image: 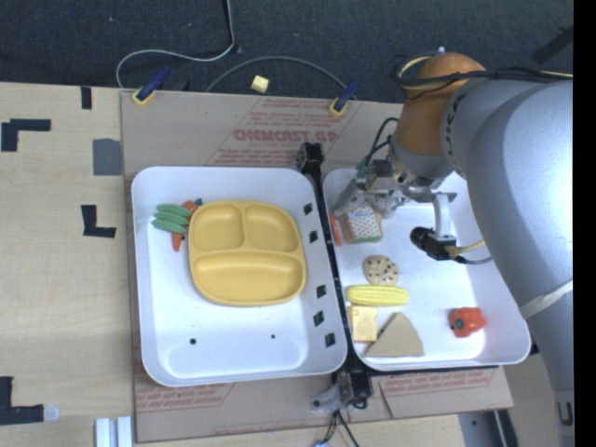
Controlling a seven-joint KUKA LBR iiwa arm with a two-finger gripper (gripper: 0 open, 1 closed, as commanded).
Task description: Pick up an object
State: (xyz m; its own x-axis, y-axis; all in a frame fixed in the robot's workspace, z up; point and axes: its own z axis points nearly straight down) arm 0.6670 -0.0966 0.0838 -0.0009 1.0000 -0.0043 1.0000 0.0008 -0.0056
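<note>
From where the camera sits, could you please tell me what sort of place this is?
Probably a robotics lab bench for grasping trials: a robot arm over two white bins, toy corn and a yellow plate.

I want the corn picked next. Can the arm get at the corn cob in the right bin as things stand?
Probably yes. The corn cob lies uncovered in the right bin, with the cookie just behind and a yellow block in front. The gripper is over the same bin, close by.
</note>
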